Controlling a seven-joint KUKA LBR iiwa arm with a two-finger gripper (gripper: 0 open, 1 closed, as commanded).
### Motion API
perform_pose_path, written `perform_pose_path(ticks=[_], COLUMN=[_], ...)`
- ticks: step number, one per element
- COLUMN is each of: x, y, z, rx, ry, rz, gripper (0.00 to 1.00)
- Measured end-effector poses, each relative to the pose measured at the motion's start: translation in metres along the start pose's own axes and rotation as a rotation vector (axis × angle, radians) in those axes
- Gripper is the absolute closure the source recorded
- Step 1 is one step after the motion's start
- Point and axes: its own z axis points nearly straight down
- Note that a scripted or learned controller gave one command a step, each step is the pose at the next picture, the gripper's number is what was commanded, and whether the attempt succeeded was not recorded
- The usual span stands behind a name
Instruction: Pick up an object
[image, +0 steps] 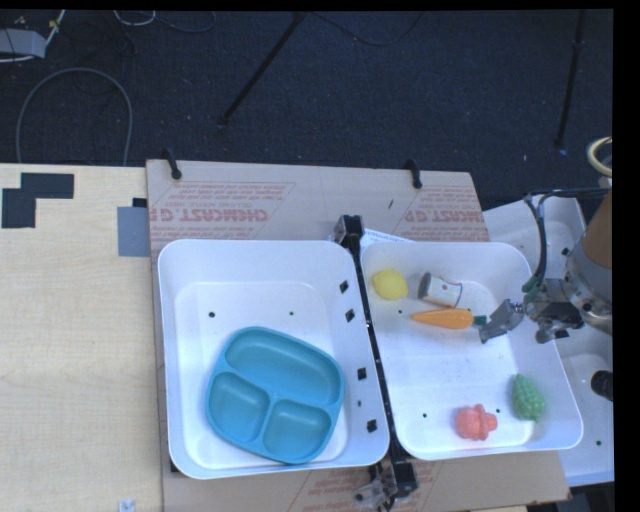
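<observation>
Two glossy white bins (185, 262) sit on cardboard. At three o'clock, the gripper (497, 323) hovers beside a tapered orange carrot (443, 319); whether it is open is unclear.

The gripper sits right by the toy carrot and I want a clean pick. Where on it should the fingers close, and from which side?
Grip the carrot across its thick orange middle, coming straight down from above. It lies flat and lengthwise across the right bin, tapering toward the left, so the fingers should probably straddle its narrow width; the gripper is already at its green-topped end.
</observation>
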Motion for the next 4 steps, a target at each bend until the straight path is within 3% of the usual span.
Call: perform_pose_path(ticks=[1,3,4], x=[0.000,-0.001,0.000], y=[0.002,0.008,0.009], z=[-0.005,0.106,0.144], rx=[-0.011,-0.004,-0.010], ry=[-0.002,0.001,-0.002], rz=[-0.002,-0.001,0.001], gripper=[0.00,0.00,0.00])
